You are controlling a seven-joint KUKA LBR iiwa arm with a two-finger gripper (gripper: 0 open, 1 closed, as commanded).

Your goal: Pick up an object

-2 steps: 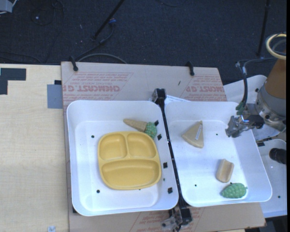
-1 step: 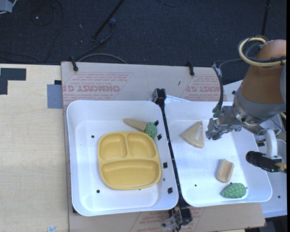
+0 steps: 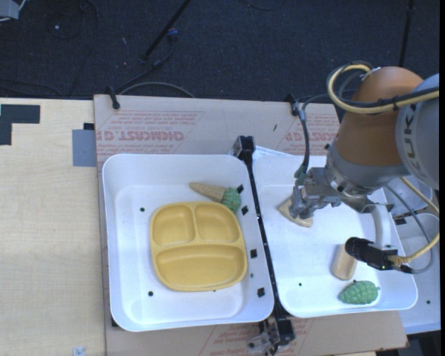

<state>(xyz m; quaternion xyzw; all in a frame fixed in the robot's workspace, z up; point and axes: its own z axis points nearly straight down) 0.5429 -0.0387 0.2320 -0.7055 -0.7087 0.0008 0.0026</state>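
Dark carpet with loose black cables [image 3: 163,39] is running across the top of the view, and below it a pale wooden bench [image 3: 37,228] is carrying a cardboard sheet [image 3: 170,128] with red printing. Two shallow white bins are sitting on that sheet side by side, meeting at a black divider strip [image 3: 256,221].

Left bin [image 3: 122,273]: a yellow divided plate [image 3: 198,245] with three compartments is lying flat near the middle. Just above its upper right corner a toy ice-cream cone [image 3: 216,193] is lying on its side, tan cone pointing left, green scoop at the right end near the divider.

Right bin [image 3: 311,302]: the arm [image 3: 378,124] is reaching in from the right, orange band above the wrist, yellow hose looping over it. The gripper [image 3: 302,212] is pointing down at the upper left part of this bin, right over a small tan wedge [image 3: 295,215] lying on the bin floor. The gripper is hiding most of the wedge; its fingertips are appearing to touch it, but whether they are spread or closed on it cannot be told from this angle.

A tan cylinder [image 3: 344,262] is resting toward the lower right of the bin, partly under a black fitting [image 3: 367,252] on the arm. A green bumpy lump [image 3: 359,293] is lying just below the cylinder, near the bin's front rim.
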